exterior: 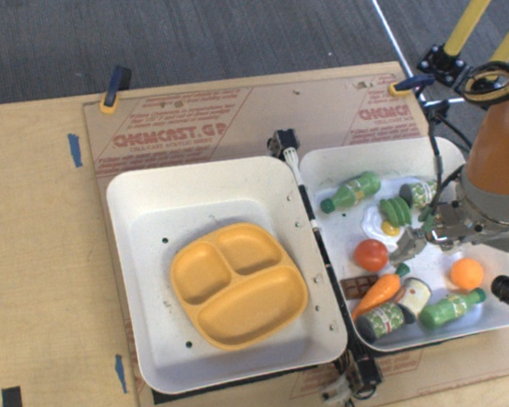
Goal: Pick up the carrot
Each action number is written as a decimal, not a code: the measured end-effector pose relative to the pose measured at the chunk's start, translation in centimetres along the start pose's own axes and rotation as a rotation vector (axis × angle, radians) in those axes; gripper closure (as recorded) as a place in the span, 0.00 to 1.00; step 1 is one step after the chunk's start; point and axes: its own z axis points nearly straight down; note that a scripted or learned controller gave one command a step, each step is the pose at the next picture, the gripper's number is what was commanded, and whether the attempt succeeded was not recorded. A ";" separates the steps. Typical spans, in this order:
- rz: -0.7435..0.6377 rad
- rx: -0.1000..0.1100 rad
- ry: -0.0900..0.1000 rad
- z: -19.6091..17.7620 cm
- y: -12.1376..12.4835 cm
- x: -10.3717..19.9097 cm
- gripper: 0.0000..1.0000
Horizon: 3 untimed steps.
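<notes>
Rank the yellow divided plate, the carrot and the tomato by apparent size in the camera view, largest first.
1. Yellow divided plate
2. Carrot
3. Tomato; rounder but covers less area than the carrot, though the margin is small.

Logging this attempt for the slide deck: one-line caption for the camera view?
End effector hovers in the right bin above the carrot, beside the tomato; yellow divided plate in the left bin.
</notes>
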 end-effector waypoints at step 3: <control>0.105 -0.001 0.004 9.2 -0.8 2.2 0.00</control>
